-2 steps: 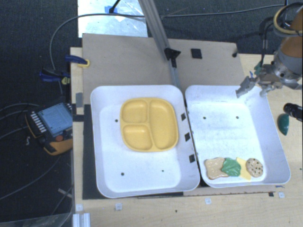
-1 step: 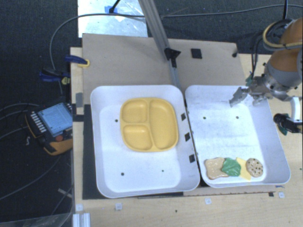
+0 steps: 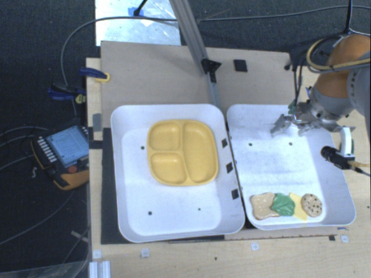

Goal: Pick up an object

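Several toy foods lie in a row at the near edge of the right bin [image 3: 290, 161]: a toast slice [image 3: 262, 206], a green leaf [image 3: 284, 204], a yellow cheese piece [image 3: 299, 211] and a chocolate-chip cookie [image 3: 312, 204]. My gripper [image 3: 291, 127] hangs over the far part of the same bin, well apart from the foods. Its two fingers are spread open with nothing between them.
A yellow three-compartment plate [image 3: 182, 152] sits in the left bin [image 3: 174, 213]. A grey pole [image 3: 194, 33] slants across the back of the bench. A handheld controller [image 3: 62, 155] and cables lie on the floor at the left.
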Controlling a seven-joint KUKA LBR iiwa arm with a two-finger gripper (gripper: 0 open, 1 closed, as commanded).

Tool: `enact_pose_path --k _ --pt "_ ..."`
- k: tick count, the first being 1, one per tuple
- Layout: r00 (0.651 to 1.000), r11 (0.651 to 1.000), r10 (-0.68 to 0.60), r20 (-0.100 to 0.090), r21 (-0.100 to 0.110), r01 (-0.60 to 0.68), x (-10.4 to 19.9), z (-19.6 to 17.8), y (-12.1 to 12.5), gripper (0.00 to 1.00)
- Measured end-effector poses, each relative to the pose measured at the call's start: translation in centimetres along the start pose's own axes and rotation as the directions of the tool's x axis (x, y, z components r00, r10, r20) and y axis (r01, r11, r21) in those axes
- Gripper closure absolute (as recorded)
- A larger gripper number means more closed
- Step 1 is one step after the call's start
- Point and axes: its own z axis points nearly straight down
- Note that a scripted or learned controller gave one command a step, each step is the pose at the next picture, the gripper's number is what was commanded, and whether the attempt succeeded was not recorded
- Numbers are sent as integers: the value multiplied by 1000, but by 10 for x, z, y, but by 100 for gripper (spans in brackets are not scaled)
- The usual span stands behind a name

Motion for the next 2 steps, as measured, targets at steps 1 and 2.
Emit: enact_pose_path --k 1,2 --pt "1000 1000 0 1 -3 0 0 42 1 0" --pt "1000 1000 -4 3 -10 4 0 28 3 100"
